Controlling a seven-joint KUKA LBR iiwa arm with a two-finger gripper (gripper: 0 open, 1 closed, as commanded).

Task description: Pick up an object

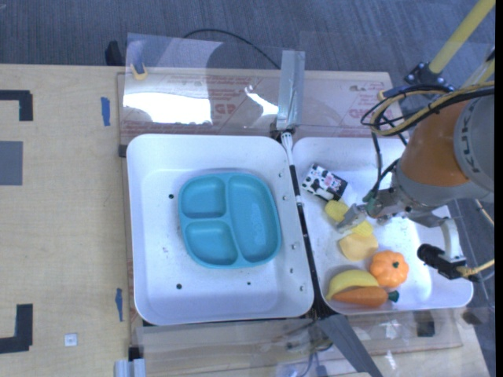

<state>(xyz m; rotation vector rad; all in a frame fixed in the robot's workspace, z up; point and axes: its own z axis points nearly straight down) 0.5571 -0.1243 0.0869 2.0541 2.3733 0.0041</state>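
Your end effector (351, 217) sat low in the right bin (440, 293), touching the small yellow block (337, 210) on its left; couldn't tell how open it was; nothing visibly gripped.

One fixed camera, high above the bench (55, 210), angled down.

Looks down at a slant on both white bins: left bin (149, 171) near centre frame, right bin (452, 293) toward the right edge. Far enough to take in both bins whole, bench wood at left, grey floor along the top. Arm (440, 151) enters from right.
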